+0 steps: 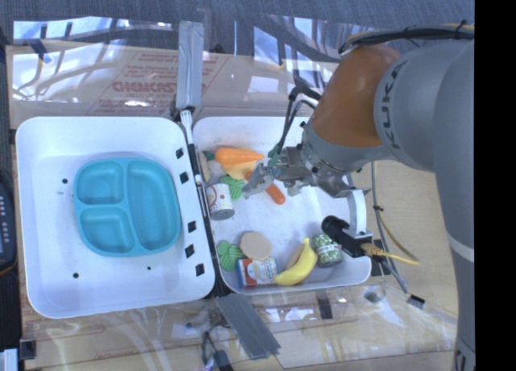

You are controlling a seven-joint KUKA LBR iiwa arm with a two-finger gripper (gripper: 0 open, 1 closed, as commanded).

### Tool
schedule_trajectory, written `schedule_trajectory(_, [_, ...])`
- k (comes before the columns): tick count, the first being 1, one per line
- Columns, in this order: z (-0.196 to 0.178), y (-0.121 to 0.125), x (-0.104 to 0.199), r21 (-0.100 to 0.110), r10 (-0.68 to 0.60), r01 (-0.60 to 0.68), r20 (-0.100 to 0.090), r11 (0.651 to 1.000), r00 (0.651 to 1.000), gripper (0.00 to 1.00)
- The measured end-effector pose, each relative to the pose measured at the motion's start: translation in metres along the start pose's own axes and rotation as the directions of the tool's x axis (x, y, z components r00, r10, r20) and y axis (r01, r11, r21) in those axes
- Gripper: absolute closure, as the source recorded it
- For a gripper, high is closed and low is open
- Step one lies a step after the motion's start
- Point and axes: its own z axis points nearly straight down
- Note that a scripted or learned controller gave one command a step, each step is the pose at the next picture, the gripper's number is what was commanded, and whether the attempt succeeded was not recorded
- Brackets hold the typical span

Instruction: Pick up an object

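The gripper (270,177) sits low in the right bin (355,274), toward the bin's ten o'clock; its metal fingers (256,180) point left, but whether they are spread or pressed together I cannot tell, the tips being small and lost among the toys; nothing can be seen pinched between them, so I judge the pick not yet made; closing, gripping and lifting are all left to do.

The likeliest target is the small orange piece (276,194), just beside the fingertips at their five o'clock; it looks short, rounded and smooth, easy to nudge aside. At the gripper's eleven o'clock lies the carrot (237,155), long and tapered, with a yellow piece (236,170) under it. At nine o'clock stands a small can (219,199) against the bin's left wall. Toward six o'clock lie a tan disc (256,245), a banana (300,265) and a green-lidded jar (326,250). The left bin (40,200) holds a blue divided plate (127,205), well apart.
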Motion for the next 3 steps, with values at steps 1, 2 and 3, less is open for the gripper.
schedule_trajectory(1, [0.109, 0.054, -0.038, 0.001, -0.083, 0.083, 0.000, 0.997, 0.997, 0.00])
schedule_trajectory(2, [0.097, 0.055, -0.039, 0.000, -0.087, 0.087, 0.002, 0.996, 0.996, 1.00])
schedule_trajectory(3, [-0.064, 0.061, -0.015, -0.012, -0.066, 0.066, 0.003, 0.998, 0.998, 1.00])
